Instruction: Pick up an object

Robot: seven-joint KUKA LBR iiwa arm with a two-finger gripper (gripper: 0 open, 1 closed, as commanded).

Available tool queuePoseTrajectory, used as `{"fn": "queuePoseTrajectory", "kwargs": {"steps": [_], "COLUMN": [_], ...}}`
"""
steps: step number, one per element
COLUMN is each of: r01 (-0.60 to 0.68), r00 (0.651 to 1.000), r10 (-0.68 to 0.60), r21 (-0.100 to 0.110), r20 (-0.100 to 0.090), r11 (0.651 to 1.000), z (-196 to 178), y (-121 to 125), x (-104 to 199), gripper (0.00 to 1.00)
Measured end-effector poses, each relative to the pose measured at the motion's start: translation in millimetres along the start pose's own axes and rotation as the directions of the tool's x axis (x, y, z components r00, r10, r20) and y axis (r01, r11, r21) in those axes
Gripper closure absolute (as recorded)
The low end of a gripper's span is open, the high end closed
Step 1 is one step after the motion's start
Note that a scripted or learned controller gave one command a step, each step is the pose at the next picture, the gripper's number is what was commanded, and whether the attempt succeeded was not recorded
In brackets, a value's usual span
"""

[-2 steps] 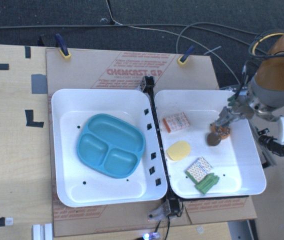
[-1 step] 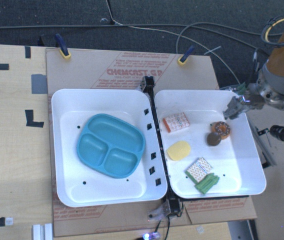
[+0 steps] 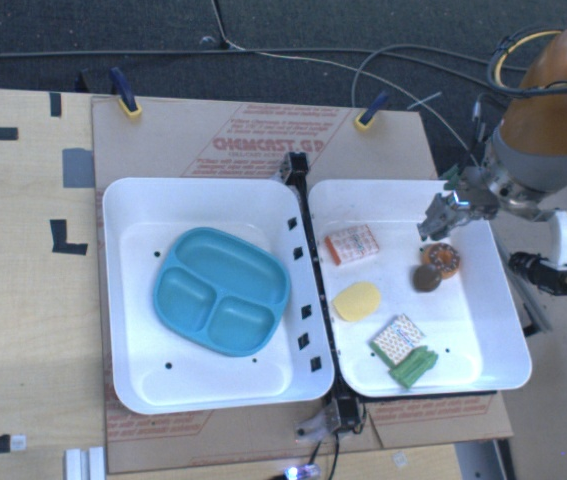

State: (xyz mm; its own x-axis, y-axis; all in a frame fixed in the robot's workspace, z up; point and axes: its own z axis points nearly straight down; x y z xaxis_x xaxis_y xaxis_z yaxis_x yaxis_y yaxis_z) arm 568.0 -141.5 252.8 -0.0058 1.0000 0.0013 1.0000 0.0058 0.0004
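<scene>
From the overhead camera, my gripper (image 3: 441, 218) hangs over the far part of the right bin (image 3: 483, 313); whether it is spread or closed I cannot tell, and nothing shows held in it. Just below me lie a sprinkled doughnut (image 3: 443, 258) and a brown lump (image 3: 426, 279), touching each other. To my left sits an orange-and-white packet (image 3: 352, 244); further down-left a yellow oval (image 3: 357, 301), then a patterned packet (image 3: 397, 339) against a green block (image 3: 412, 367). Well to my left, the left bin (image 3: 128, 268) holds a blue divided plate (image 3: 221, 290), lying flat.
</scene>
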Motion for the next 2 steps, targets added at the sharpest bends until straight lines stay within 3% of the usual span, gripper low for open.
{"fn": "queuePoseTrajectory", "kwargs": {"steps": [2], "r01": [0.000], "r00": [1.000], "r10": [0.000], "r21": [0.003], "r20": [0.000], "r11": [1.000], "z": [15], "y": [-2], "x": [108], "gripper": [1.00]}}
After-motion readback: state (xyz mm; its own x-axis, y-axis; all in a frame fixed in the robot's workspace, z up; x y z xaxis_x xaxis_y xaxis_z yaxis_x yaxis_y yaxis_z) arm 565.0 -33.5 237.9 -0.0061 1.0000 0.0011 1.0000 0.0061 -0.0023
